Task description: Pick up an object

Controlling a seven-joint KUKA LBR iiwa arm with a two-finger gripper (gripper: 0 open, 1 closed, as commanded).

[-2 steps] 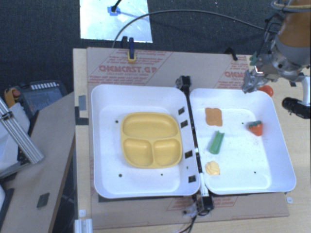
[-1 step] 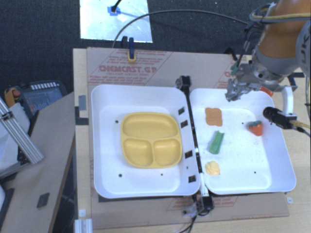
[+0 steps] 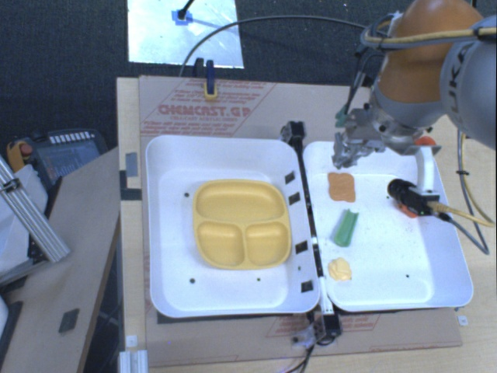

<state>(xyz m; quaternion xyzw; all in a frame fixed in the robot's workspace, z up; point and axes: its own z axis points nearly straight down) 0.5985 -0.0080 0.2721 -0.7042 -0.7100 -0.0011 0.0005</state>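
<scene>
Though I cannot tell how the gripper [image 3: 344, 158] is set as it hangs over the right bin's [image 3: 443, 286] far left corner, the flat orange piece [image 3: 341, 186] just below it looks thin enough to slip any pinch.

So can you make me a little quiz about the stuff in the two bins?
1. True or false: the yellow tray sits in the left bin.
2. Which thing lies nearest the claw? A) green piece B) orange-brown piece C) pale yellow piece
3. Fill in: the tray has ___ compartments.

Key: 1 true; 2 B; 3 three.
</scene>
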